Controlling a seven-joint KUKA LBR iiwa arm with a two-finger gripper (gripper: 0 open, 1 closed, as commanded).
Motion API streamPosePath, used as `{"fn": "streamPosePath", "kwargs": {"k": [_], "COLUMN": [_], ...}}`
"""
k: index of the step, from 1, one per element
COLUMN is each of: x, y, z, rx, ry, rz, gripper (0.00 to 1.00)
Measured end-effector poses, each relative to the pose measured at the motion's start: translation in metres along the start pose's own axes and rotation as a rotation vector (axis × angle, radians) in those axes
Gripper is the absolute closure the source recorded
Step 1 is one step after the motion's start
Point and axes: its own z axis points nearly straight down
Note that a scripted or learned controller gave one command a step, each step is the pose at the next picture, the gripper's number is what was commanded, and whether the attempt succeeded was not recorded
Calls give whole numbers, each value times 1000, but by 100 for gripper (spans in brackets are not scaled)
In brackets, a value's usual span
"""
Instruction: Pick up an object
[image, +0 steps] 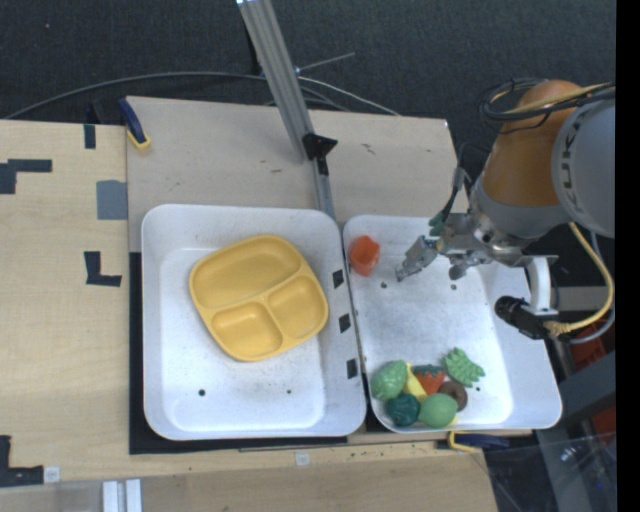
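Observation:
My gripper (430, 267) hangs over the upper part of the right bin (520, 400), its two fingers spread open with nothing between them. An orange block (364, 254) stands near that bin's top left corner, a short way left of the left fingertip (407, 270) and apart from it. Several toy foods lie heaped at the bin's front edge: a light green piece (390, 380), a dark teal piece (404, 409), a round green piece (437, 411), a red piece (431, 378) and a leafy green piece (464, 366).
A yellow divided plate (259, 296) lies in the left bin (165, 400). A grey metal post (285, 85) slants in from the top, ending between the bins. A black cable fitting (515, 312) sits by the right bin's right rim.

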Motion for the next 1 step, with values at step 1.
{"fn": "streamPosePath", "kwargs": {"k": [1], "x": [0], "y": [0], "z": [0], "rx": [0], "ry": [0], "rz": [0], "gripper": [0]}}
